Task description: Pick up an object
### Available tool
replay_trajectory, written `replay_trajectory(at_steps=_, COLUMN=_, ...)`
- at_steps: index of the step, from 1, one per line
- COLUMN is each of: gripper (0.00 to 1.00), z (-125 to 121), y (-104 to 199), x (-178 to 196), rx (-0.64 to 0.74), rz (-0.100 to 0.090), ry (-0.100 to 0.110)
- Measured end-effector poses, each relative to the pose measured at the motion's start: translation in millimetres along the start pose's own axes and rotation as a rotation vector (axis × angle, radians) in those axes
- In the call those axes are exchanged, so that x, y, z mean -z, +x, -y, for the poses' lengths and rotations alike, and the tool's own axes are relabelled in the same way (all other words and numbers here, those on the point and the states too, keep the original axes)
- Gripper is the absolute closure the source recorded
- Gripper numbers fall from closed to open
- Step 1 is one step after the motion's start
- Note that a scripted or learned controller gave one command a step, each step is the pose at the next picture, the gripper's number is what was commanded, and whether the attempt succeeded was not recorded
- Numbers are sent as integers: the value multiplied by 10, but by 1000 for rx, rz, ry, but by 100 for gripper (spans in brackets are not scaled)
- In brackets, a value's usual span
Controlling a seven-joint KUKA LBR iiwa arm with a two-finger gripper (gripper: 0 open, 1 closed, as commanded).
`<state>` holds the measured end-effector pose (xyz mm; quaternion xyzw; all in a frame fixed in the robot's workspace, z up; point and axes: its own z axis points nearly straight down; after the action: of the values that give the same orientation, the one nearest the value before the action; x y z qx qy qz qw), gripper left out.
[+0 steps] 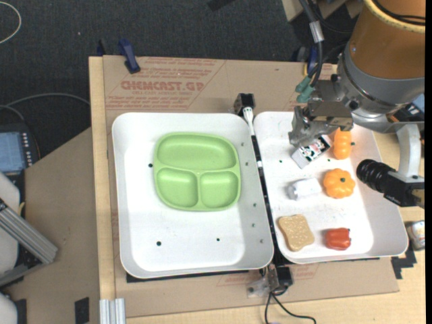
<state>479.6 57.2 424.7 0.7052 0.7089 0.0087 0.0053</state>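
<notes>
Hovering low over the right bin (385,245), our gripper (312,139) is sitting right above a small white carton (310,151) near the bin's far end; nothing is lifted yet. Whether we are gripping it, we cannot tell. Next we are needing a clean closure, then a straight lift.

Gripper (312,135) hung low over the right bin (388,245), touching a small white carton (310,150) just beneath; a tall orange piece (342,144) sat just right; pumpkin (338,183), grey cylinder (303,189), toast (295,232), red pepper (338,238) nearer the camera; green divided plate (197,171) well left.
</notes>
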Motion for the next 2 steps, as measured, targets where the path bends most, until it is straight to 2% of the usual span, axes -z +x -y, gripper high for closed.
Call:
replay_trajectory(at_steps=1, gripper=100, z=-8, y=-4, x=12, rx=-3, rz=5, ry=15)
replay_trajectory(at_steps=2, gripper=100, z=39, y=-49, x=-1085, rx=-7, rz=7, ry=33)
